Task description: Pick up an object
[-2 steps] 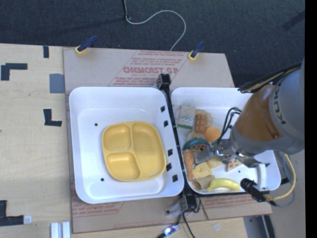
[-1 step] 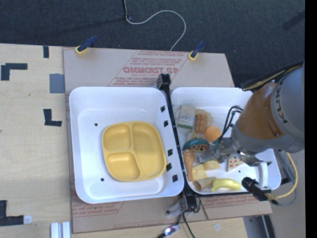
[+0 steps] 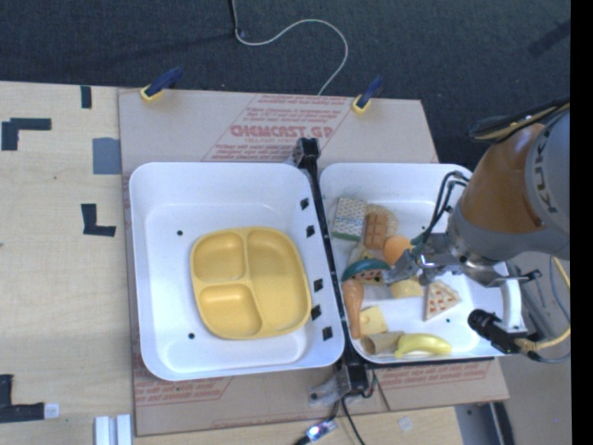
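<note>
My gripper [image 3: 408, 267] is low inside the right bin [image 3: 389, 176], over the middle of a pile of toy foods. Just up-left of it lies an orange ball [image 3: 397, 248], and a pale yellow piece [image 3: 406, 289] sits directly below it. A teal item [image 3: 366, 269] lies to its left and a pizza slice [image 3: 441, 298] to its lower right. Further off are a carrot [image 3: 354, 306], a yellow cheese block [image 3: 372, 321], a banana [image 3: 422, 345], a brown bread piece [image 3: 375, 228] and a checkered block [image 3: 349, 216]. I see nothing lifted.
The left bin [image 3: 157, 202] holds a yellow divided plate [image 3: 250, 281]. A black divider clip [image 3: 306, 151] sits where the bins meet. The arm's grey and orange body [image 3: 505, 202] overhangs the right bin's right side. A cable [image 3: 287, 35] runs across the dark floor behind.
</note>
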`<state>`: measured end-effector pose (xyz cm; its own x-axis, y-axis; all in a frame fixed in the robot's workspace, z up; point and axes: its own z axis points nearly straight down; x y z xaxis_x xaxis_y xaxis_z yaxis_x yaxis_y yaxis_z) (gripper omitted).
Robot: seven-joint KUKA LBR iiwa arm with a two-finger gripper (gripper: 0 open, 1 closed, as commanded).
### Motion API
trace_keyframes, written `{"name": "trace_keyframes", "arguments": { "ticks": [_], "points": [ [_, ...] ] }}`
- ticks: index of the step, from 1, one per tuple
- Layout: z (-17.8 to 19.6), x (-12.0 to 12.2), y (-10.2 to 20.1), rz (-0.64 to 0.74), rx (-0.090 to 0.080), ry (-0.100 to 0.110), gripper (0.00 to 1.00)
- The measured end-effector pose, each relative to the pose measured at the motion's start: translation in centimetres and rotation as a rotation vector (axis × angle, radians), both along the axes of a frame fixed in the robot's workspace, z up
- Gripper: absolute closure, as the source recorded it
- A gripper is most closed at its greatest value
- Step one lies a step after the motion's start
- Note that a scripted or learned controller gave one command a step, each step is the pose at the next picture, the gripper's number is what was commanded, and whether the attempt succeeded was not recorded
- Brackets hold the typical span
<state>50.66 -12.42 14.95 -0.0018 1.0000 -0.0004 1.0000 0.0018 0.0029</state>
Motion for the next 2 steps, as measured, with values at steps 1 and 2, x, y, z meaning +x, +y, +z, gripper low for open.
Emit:
{"name": "trace_keyframes", "arguments": {
  "ticks": [1,2],
  "points": [
    [6.2,0.4,-0.3,0.0,-0.001,-0.001,1.0],
    [7.5,0.4,-0.2,0.0,0.001,0.003,1.0]
  ]
}}
